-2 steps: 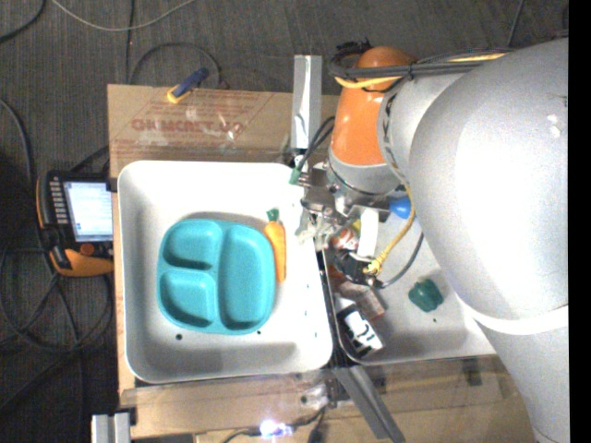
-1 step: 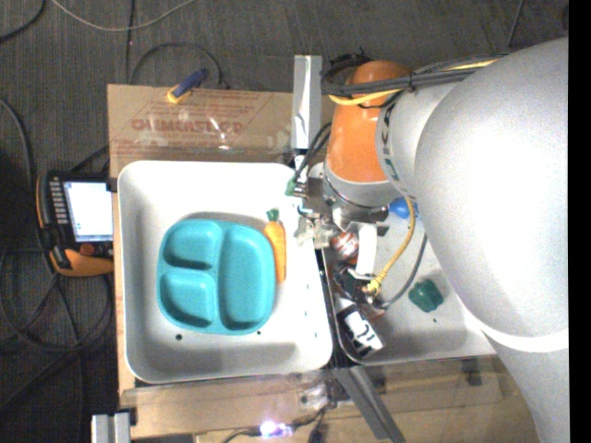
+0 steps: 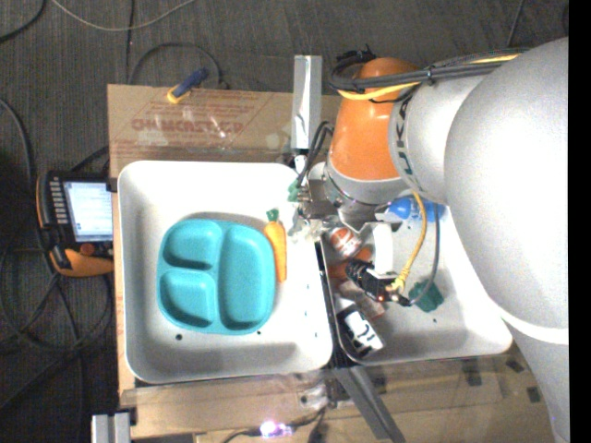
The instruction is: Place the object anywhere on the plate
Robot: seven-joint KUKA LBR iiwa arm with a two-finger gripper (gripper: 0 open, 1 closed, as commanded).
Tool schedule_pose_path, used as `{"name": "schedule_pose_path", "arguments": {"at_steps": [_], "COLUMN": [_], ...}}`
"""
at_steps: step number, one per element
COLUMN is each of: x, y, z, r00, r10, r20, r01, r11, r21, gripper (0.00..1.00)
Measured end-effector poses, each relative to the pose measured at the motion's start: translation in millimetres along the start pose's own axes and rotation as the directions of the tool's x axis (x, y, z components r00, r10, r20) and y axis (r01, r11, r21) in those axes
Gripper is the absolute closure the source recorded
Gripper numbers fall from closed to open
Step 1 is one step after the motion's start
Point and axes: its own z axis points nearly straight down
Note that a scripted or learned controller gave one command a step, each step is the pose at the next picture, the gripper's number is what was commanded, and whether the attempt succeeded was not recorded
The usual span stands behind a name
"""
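Nearest the lens, bulking over the right side: grey arm [image 3: 517, 183], cut off by the frame's edge, with the orange band [image 3: 365, 141] above the wrist. Dark lettering up the casing beside the band, partly turned away, not legible in full. Under the wrist, the gripper [image 3: 302, 216], mostly covered by the arm; open or closed, impossible to tell. A yellow cable [image 3: 424, 238] looping down to a green connector [image 3: 428, 295].

Below, much of the right bin [image 3: 462, 340] hidden by the arm; a small black-and-white item [image 3: 360, 332] and a reddish one [image 3: 343, 240] near its left wall, neither identifiable.

In the left bin [image 3: 129, 247], a teal three-compartment plate [image 3: 222, 275]. Toy carrot [image 3: 275, 249] lengthwise against the plate's right rim, green top towards the gripper, just beside and below it, not held. On the rim or merely touching it: unclear.

Farther off, cardboard [image 3: 194, 123] with faded red print, unreadable, and a handheld pendant [image 3: 78, 218] with a lit screen, left of the bin.
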Motion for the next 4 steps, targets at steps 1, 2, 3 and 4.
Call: {"name": "schedule_pose_path", "arguments": {"at_steps": [1,2,3,4], "x": [-14.0,0.4,50.5,56.6], "y": [-1.5,-48.1,-5.6,-46.1], "z": [-3.7,-15.2,-61.8,-82.8], "r00": [0.954,0.972,0.999,0.973], "r10": [0.299,0.233,0.046,0.230], "r20": [-0.001,0.000,0.000,0.000], "r01": [-0.299,-0.233,-0.046,-0.230], "r11": [0.954,0.972,0.999,0.973], "r21": [0.001,0.003,0.000,0.001], "gripper": [1.00,1.00,1.00,1.00]}}
